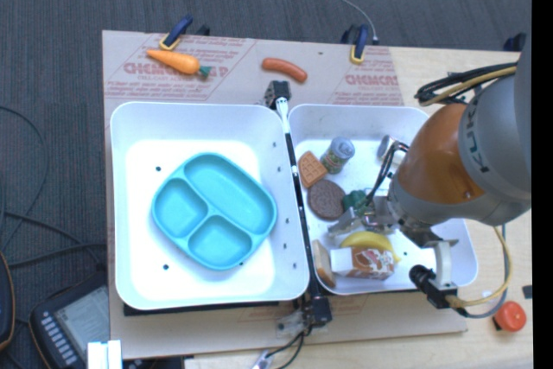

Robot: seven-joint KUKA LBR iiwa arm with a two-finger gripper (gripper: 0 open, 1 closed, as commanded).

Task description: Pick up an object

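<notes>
The tool point(356, 216) was seen low inside the right bin point(380, 110), at the end of the grey and orange arm point(454, 168) that was reaching in from the right. Whether the tool was apart or together could not be told, because it was partly hidden by the arm. Nothing was seen to be held in it.

The nearest thing was a yellow banana point(367, 241). It was lying just beside the tool, on the side nearer the front edge of the surface. Its long side was laid across the bin, from left to right, with a small bend in it. It looked as if it was meant to be picked next. For that, only a short move toward the front and down would be needed, and the banana would best be gripped across its thin middle.

A brown round cookie point(327, 199) was lying just to the left of the tool. A small green thing point(354, 201) was right by the tool, and could be bumped. A snack box point(367, 262) was pressed close behind the banana, further from the tool. A little can point(338, 155) was set well apart, toward the back.
</notes>
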